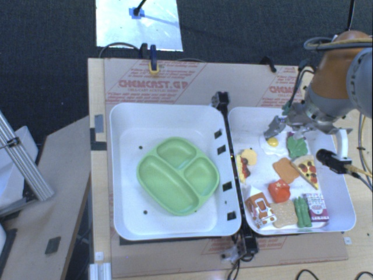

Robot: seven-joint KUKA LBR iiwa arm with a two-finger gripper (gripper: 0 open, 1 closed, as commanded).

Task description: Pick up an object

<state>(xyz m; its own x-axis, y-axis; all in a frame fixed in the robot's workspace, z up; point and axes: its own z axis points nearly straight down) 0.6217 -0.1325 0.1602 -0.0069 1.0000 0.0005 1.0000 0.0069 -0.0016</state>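
Note:
The right bin (347, 212) holds several toy foods. A fried egg (271, 147) with a yellow yolk lies near its back left, and a green leafy piece (298, 147) sits beside it. My gripper (285, 129) hangs just above and behind these two at the bin's back. Its fingers (275, 124) stand apart, open, with nothing between them. In front lie an orange slab (285, 169), a pizza slice (308, 171), a red tomato (279, 191) and a yellow and red piece (247, 160).
The left bin (134, 121) bears a green divided plate (178, 175). At the right bin's front lie a small carton (260, 209), a cracker (284, 215), green beans (302, 211) and a red and white pack (316, 206). A black part (330, 160) juts from the arm over the bin's right side.

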